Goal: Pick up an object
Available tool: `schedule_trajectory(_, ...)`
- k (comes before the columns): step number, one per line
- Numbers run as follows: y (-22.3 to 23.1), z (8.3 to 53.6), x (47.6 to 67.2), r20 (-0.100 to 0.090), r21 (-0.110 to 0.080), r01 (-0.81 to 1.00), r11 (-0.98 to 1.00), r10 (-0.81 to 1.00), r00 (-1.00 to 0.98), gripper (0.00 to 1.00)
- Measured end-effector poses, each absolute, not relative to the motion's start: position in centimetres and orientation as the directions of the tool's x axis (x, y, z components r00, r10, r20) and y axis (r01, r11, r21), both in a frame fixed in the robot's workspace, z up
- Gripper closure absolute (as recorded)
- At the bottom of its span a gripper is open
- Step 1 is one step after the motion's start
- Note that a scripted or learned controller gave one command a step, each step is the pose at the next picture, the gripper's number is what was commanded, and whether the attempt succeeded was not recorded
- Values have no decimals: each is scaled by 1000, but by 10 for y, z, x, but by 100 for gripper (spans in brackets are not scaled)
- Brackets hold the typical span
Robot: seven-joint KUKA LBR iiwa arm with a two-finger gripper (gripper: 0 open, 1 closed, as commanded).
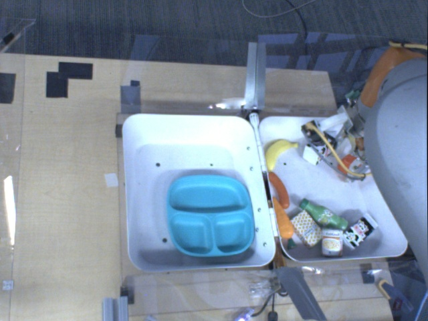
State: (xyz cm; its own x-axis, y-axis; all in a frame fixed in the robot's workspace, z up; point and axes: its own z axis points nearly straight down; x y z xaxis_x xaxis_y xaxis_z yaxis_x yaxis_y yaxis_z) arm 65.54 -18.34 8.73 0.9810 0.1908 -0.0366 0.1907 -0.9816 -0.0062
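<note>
Nothing is in my grasp as far as I can judge, so the pick is not yet done; the whole of it, choosing, closing and lifting, is left.

Nearest to the camera in the right bin (394,249) lies a cluster of small goods along the near wall: a small jar (331,241) with a pale lid, a black-and-white carton (360,231) lying on its side, and a speckled packet (307,227) that looks flat and soft. Just behind them a green bottle (323,215) lies tilted, smooth and glossy, its neck pointing left. Against the bin's left wall an orange carrot (283,221) lies lengthwise, and just beyond it a reddish sausage shape (279,188), both rounded and slick like moulded plastic.

In the left bin (144,139) sits a blue tray (210,214) with three compartments, matte, with rounded corners, near the bin's near right corner.

Farther back in the right bin, a yellow banana (278,152) curves beside the dividing wall, well apart from the near cluster. To its right, at the far right corner, my gripper (338,149) hangs low over the bin floor amid wires and white fittings. Whether it is released or clenched I cannot tell; the tangle hides that. My grey arm (401,139) bulks along the right, its orange band (378,72) at the far end.

The banana looks the closest candidate to me.
</note>
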Motion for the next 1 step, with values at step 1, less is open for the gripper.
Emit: schedule_trajectory(1, -205, 115, 590, 3, 0, 205, -979, 205, 979, 0)
